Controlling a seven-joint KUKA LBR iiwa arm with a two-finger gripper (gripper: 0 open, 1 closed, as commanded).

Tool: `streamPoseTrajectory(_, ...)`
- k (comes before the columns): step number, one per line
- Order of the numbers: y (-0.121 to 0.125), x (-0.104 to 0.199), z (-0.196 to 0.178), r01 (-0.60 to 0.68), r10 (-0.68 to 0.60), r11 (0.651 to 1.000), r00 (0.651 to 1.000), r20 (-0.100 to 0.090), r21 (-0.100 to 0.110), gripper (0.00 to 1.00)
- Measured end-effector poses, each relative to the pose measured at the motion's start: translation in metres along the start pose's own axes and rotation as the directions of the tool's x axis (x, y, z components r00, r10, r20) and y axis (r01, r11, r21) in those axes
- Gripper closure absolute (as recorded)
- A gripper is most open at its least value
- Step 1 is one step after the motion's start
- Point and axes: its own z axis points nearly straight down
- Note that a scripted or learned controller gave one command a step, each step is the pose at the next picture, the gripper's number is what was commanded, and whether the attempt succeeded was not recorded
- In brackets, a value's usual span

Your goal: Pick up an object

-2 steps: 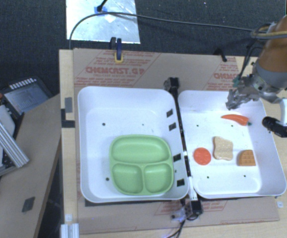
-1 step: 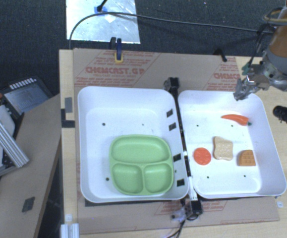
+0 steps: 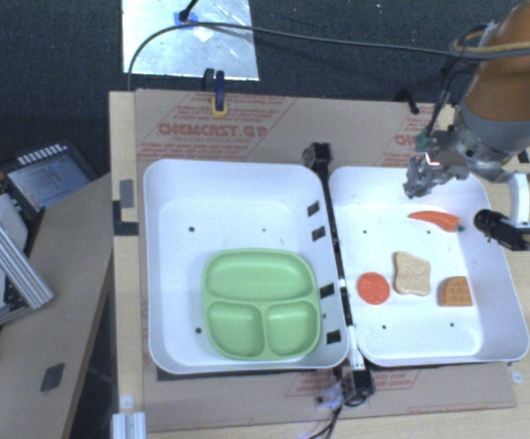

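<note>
Though seen plainly up from the bread (image 3: 412,274), cannot tell of the gripper (image 3: 417,183) whether spread or together. Hangs over the far part of the right bin (image 3: 402,337), clear of the food, at the end of the arm (image 3: 512,71) up and right of the bread.

Bread flat on the white floor of that bin. Touching or nearly touching the bread's left edge, a red disc (image 3: 373,287). Just right of the bread, a small orange waffle (image 3: 455,292), apart from it. Up and slightly right of the bread, a carrot (image 3: 434,219), lying flat between bread and gripper.

Left of the bread, past a black strip (image 3: 331,245) with clips, the left bin (image 3: 182,236), also white and shallow. Well left of the bread and slightly nearer, a green plate (image 3: 260,300) with three wells, resting in that bin's near half.

Under both bins, a brown board (image 3: 246,126) printed in red. Far up and left of the bread, a blue-and-yellow clamp (image 3: 217,91) on the board's far edge, and beyond it a silver sheet (image 3: 191,21) on dark carpet (image 3: 45,62). Far left of the bread, a pale table (image 3: 63,300) bearing a metal rail (image 3: 4,254) and a dark device (image 3: 49,181)
</note>
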Motion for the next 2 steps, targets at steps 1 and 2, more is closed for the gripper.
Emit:
streamPoseTrajectory(1, -0.019, 0.050, -0.005, 0.000, 0.000, 1.000, 1.000, 0.000, 0.000, 1.00)
streamPoseTrajectory(2, -0.031, 0.102, -0.010, 0.001, -0.001, 1.000, 1.000, -0.001, 0.000, 1.00)
